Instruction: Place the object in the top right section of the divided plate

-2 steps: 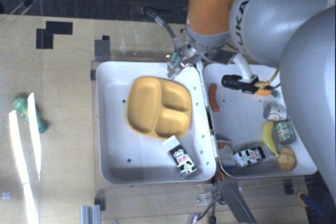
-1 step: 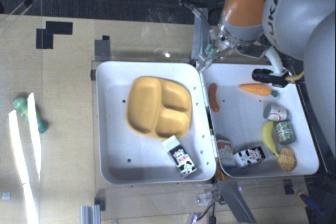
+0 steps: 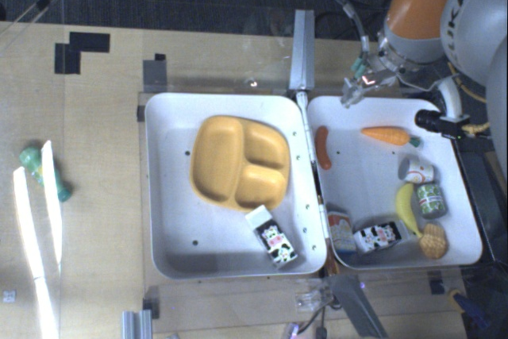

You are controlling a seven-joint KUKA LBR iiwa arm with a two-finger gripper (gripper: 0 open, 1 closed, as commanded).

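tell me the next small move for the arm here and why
Probably lower the gripper into the right bin toward one item, perhaps the carrot closest to it. The gripper hangs at that bin's top edge, nothing visibly between its fingers, and the yellow divided plate in the left bin holds nothing.

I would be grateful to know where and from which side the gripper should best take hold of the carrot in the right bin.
Probably mid-body on the carrot, coming straight down. It lies flat, tapering leftward with the green top at right, with open floor above and below for fingers closing across its width.

Bright even light, slightly soft focus.
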